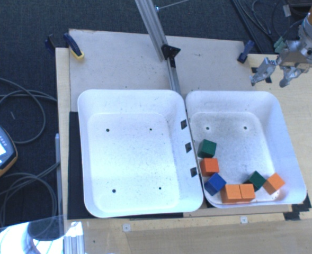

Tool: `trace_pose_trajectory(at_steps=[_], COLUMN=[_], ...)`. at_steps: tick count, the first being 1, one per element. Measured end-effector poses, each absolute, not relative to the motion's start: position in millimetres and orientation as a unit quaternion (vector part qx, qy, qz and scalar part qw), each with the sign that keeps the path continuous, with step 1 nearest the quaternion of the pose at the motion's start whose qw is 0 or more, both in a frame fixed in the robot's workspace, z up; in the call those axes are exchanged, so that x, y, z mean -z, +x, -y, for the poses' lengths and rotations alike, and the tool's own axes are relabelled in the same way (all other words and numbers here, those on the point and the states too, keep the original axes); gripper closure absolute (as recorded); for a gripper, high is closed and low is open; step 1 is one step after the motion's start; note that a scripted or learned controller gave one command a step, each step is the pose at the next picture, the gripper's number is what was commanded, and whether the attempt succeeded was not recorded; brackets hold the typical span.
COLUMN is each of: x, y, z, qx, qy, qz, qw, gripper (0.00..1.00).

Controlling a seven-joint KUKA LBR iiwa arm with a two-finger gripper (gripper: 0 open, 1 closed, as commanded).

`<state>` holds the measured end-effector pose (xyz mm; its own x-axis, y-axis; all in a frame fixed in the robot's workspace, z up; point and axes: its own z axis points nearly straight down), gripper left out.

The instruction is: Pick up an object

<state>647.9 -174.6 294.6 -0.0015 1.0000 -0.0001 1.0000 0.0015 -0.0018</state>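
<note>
The open, empty pincer (275, 74) hovers at the frame's upper right, beyond the right white plastic bin (283, 121); the small coloured cubes (235, 180) lie below-left, along that bin's lower edge.

The left bin (132, 157) offered bare floor from wall to wall. In the right bin (235, 123) the far half lay open, while blocks crowded its near part: a green block (207, 148) and an orange block (209, 166) stood by the left wall, a blue block (215, 183) just nearer, and a long orange block (238, 192), a dark green block (257, 180) and a small orange block (274, 183) lined the near wall. A slanted metal rail (154, 25) crossed the far surface (118, 62) down to the gap between the bins.
</note>
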Motion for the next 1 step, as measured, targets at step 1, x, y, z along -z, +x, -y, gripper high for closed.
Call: trace_pose_trajectory(at_steps=[1], x=[-177.6], y=[589.7], z=[178.3], qx=[-0.0026], qy=[-0.708], qz=[0.706], qw=[0.005], gripper=[0.00])
